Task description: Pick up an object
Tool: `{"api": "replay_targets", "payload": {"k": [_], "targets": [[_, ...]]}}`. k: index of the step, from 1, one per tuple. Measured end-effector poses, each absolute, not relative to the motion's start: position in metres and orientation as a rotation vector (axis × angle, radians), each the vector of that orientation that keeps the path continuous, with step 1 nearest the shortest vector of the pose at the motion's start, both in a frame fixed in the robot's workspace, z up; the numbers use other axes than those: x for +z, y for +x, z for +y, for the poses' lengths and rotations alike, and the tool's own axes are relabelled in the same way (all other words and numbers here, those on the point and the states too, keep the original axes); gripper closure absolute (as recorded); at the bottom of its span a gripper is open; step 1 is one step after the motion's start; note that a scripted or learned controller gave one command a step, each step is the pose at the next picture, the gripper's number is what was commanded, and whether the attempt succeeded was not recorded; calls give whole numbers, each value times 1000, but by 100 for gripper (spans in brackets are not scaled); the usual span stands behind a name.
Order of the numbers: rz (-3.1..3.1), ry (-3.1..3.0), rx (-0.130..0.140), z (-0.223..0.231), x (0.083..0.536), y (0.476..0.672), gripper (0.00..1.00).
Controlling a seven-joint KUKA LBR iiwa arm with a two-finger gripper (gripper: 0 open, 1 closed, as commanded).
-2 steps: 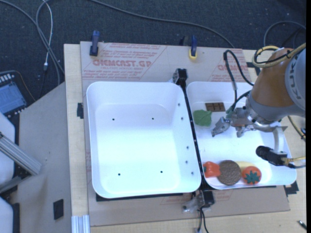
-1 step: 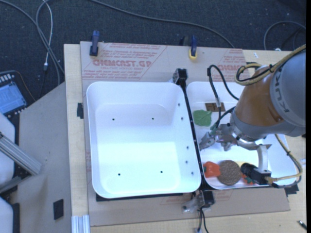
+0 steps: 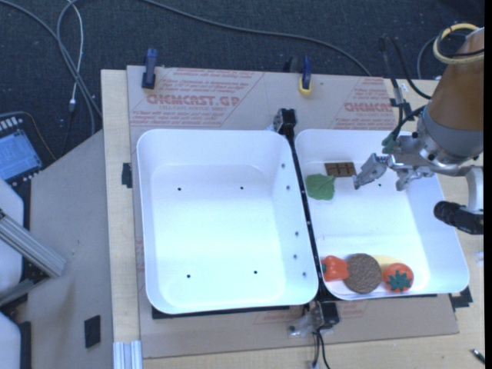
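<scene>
My gripper (image 3: 383,178) hangs over the upper part of the right bin (image 3: 369,223), its two fingers spread open with nothing between them. The left fingertip is just right of a small brown chocolate bar (image 3: 339,169). A green lump (image 3: 320,187) lies below that bar, by the bin's left wall. Along the front wall sit a red pepper-like piece (image 3: 334,267), a round brown cookie (image 3: 362,274) and a red fruit with a green top (image 3: 397,277), with a bit of yellow (image 3: 384,260) behind them.
The left bin (image 3: 219,229) stands beside the right one, their rims meeting at a black clip (image 3: 286,118). Two clamps (image 3: 150,61) (image 3: 306,77) hold the cardboard backing. Cables trail across the dark floor behind the bench.
</scene>
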State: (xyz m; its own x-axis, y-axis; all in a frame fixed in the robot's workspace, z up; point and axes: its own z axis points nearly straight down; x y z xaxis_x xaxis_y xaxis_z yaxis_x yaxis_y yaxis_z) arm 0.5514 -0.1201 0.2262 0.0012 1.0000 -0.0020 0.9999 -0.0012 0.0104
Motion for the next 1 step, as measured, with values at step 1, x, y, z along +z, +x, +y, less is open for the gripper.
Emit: {"api": "replay_targets", "payload": {"k": [1], "targets": [[2223, 2226, -6, -134, 151, 536, 0]]}}
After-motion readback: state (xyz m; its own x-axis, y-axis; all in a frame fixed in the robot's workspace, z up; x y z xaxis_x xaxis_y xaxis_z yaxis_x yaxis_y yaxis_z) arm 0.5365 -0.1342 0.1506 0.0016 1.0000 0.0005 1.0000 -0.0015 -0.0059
